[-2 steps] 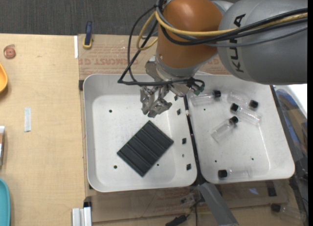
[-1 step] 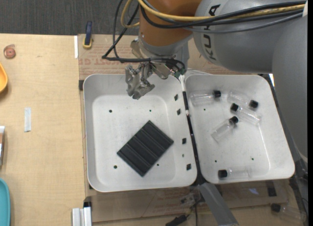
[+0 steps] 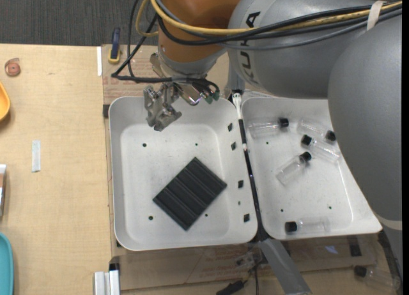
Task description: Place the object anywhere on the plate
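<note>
A black ridged plate (image 3: 190, 193) lies at a slant on the floor of the left bin (image 3: 128, 223), a little toward its front. Several clear vials with black caps (image 3: 295, 165) lie scattered in the right bin (image 3: 358, 220). My gripper (image 3: 158, 119) hangs over the back left part of the left bin, behind and to the left of the plate and well apart from it. I make out no vial at its tip. The arm's orange band and grey body cover the back of both bins.
A raised divider with black clips (image 3: 243, 153) separates the two bins. The wooden bench (image 3: 57, 159) stretches to the left, with a small grey strip (image 3: 36, 156) and orange and teal items at its left edge. Cables loop around the wrist.
</note>
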Robot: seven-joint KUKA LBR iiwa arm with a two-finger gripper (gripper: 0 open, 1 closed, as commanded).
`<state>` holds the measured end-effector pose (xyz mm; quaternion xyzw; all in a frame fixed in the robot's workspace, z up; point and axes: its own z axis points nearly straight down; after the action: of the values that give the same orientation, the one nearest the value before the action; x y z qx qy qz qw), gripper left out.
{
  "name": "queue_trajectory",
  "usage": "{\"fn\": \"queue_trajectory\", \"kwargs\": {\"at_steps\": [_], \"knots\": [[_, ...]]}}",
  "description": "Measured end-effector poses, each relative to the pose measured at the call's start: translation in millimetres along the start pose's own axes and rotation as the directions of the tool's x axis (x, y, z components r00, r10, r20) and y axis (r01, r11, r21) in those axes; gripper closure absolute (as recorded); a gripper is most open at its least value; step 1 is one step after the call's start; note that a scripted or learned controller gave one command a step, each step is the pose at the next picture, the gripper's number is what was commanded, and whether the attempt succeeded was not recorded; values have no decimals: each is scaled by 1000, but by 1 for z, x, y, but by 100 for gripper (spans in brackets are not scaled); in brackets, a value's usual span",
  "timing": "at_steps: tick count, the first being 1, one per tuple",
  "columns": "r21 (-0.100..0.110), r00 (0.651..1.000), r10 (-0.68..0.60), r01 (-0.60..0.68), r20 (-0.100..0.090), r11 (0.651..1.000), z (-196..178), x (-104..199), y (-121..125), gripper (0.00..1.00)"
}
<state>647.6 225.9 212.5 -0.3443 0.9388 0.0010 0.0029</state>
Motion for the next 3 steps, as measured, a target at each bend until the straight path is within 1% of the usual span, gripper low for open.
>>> {"fn": "queue_trajectory", "kwargs": {"at_steps": [1,2,3], "knots": [[0,915,-404,404,1,915,-74,-1,-19,100],[-2,876,-482,482,-1,876,-69,-2,-18,100],[-2,821,-571,571,0,821,-73,-6,-14,100]]}}
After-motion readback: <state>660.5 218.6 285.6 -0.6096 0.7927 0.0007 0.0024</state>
